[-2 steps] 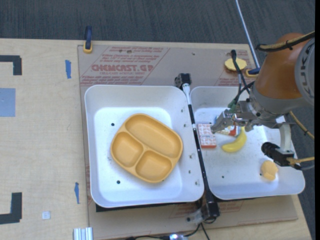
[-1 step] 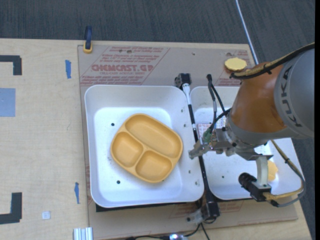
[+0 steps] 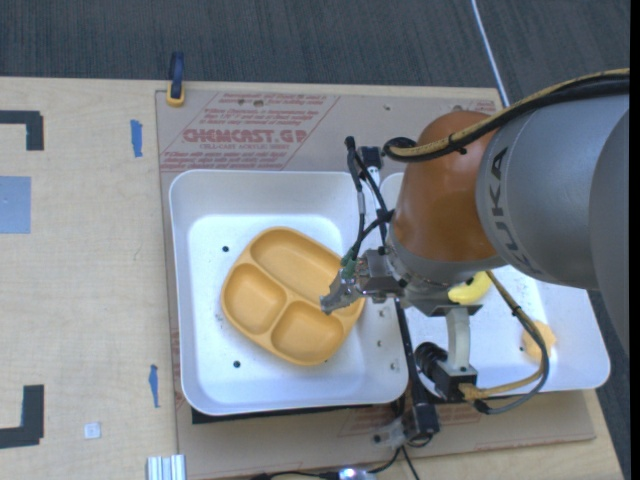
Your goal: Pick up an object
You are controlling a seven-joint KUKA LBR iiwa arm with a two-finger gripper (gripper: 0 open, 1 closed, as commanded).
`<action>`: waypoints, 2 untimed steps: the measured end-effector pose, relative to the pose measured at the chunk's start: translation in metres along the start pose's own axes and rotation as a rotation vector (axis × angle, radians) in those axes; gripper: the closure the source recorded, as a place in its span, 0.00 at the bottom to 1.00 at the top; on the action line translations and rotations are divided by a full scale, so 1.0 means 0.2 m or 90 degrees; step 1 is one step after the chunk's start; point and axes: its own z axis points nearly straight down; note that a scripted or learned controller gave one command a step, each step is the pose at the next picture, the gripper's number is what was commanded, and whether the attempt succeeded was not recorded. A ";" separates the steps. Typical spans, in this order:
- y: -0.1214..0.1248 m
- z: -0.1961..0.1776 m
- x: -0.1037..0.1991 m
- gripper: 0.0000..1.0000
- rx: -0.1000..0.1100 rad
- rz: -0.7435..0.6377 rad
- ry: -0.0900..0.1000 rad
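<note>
Observer: Cables point(image 3: 440, 388) at the near edge, are they yours?

Arm: Yes. Black and yellow leads are hanging from my wrist, down over the front wall between the two bins. I am logging from there outward.

Observer: Left bin point(image 3: 185, 268)?

Arm: It is holding the yellow divided plate point(image 3: 280, 293), lying flat, three compartments facing up, slightly toward the bin's right half. No other item is showing in that bin.

Observer: Gripper position?

Arm: My gripper point(image 3: 338, 296) is sitting at the plate's right rim, low down and seemingly touching it. Whether I am clamping the rim or standing released, I cannot tell; the tip is too small and dark against the yellow.

Observer: Right bin point(image 3: 590, 368)?

Arm: My wrist is covering most of it. A small yellow item point(image 3: 470, 290) is peeking out just under my orange band point(image 3: 450, 198); its kind is unclear.

Observer: Farther back?

Arm: My grey arm point(image 3: 560, 198) is reaching in from the right. Behind the bins, a board with red print point(image 3: 250, 128) is lying on the bench point(image 3: 80, 298), with a blue tape strip point(image 3: 137, 138) to its left.
</note>
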 end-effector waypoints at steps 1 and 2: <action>0.01 0.11 -0.35 1.00 0.001 0.003 -0.001; 0.00 0.11 -0.60 1.00 0.000 0.002 0.000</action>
